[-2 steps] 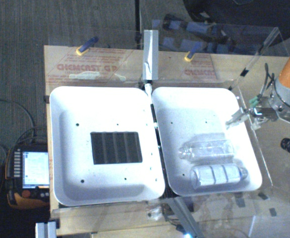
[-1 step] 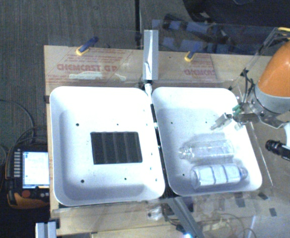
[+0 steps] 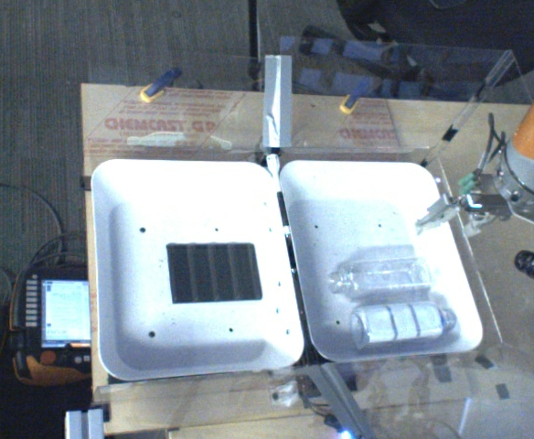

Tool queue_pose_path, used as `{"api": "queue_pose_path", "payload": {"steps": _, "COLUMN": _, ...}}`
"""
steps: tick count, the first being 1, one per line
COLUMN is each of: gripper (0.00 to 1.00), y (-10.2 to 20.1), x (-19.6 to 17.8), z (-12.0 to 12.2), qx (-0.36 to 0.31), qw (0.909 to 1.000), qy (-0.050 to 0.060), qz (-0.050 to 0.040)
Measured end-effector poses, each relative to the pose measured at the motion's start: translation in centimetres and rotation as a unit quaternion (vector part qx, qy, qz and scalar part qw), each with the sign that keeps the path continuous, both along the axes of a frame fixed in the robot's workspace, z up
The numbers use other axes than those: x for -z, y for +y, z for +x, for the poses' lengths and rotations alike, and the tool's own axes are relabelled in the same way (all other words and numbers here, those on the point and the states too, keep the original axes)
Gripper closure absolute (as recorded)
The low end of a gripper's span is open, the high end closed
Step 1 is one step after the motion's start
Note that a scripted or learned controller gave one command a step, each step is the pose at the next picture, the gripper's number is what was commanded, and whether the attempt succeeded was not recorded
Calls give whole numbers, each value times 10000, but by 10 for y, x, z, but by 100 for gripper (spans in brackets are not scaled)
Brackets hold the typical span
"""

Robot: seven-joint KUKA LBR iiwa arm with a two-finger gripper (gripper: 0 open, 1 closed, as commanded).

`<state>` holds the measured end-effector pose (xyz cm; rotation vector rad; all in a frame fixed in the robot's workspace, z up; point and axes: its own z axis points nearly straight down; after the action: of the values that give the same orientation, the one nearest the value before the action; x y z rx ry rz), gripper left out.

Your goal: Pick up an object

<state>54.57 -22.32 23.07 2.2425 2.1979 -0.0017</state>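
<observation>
Bench and both white bins sit on dark carpet, and your gripper [image 3: 441, 210] hangs at the right bin's [image 3: 358, 176] far right rim, fingers slightly apart, nothing between them. Nearest the camera, well below the tool, a clear ribbed bottle [image 3: 402, 323] lies against the front wall; just behind it a second clear bottle [image 3: 381, 273] lies flat, likely resting where the floor dips. You have open floor directly beneath the tool. Farther left, the left bin [image 3: 121, 199] holds a dark ribbed mat [image 3: 214, 272].
</observation>
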Motion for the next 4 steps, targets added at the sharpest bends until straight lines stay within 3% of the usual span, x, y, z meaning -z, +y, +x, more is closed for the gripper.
{"api": "queue_pose_path", "payload": {"steps": 1, "gripper": 0, "y": 32, "x": 53, "z": -32, "qx": 1996, "qw": 9799, "qy": 13, "qz": 14}}
{"api": "queue_pose_path", "payload": {"steps": 2, "gripper": 0, "y": 66, "x": 116, "z": -28, "qx": 2948, "qw": 9555, "qy": -74, "qz": 9}}
{"api": "queue_pose_path", "payload": {"steps": 3, "gripper": 0, "y": 28, "x": -108, "z": -17, "qx": 1598, "qw": 9871, "qy": -4, "qz": -8}}
{"api": "queue_pose_path", "payload": {"steps": 4, "gripper": 0, "y": 35, "x": -33, "z": -62, "qx": 2847, "qw": 9586, "qy": 9, "qz": -5}}
